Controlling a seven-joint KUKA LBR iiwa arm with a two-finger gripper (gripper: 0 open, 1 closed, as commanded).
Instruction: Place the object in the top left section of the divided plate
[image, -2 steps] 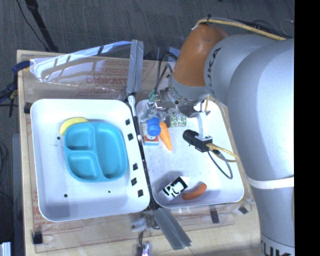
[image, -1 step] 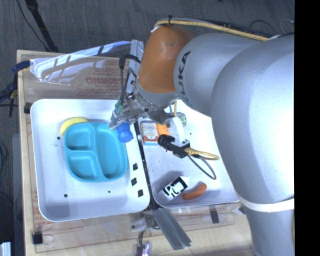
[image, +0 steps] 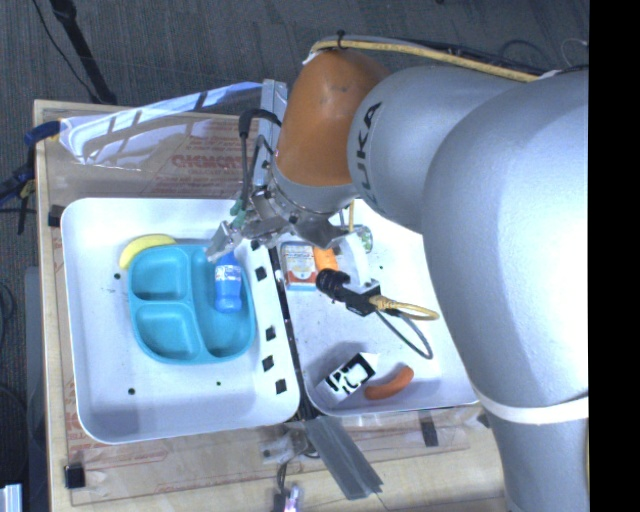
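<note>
Bottle lies in the plate's right-hand section, under the claw; whether the claw grips it, I cannot tell, so placement looks unfinished.

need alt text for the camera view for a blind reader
The grey arm's claw hangs over a blue divided plate in the left white bin, just above a small blue bottle lying in the plate's right section. A yellow object peeks from behind the plate; the right bin holds a sausage and a black-and-white box.
</note>
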